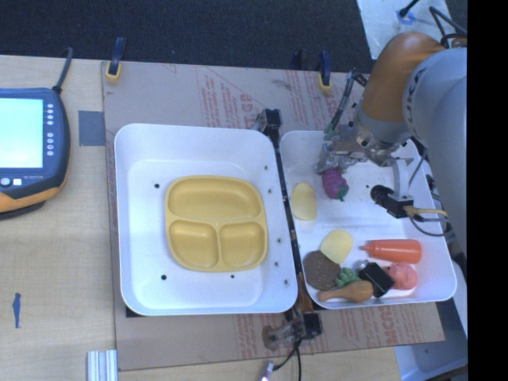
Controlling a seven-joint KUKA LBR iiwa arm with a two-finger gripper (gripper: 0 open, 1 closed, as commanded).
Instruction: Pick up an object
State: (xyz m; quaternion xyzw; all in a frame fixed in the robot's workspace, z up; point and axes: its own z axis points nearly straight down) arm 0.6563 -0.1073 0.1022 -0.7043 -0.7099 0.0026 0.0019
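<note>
two-finger gripper (332, 167) is hovering at the small purple plastic fruit (334, 183) in the right white bin (441, 292), likely lining up a grab; grip state impossible to tell.

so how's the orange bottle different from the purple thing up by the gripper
The orange bottle is long, lies on its side and sits low in the right bin, apart from the arm. The purple thing is small, rounded and dark, right under the gripper near the bin's top. Both lie in the same bin.
</note>
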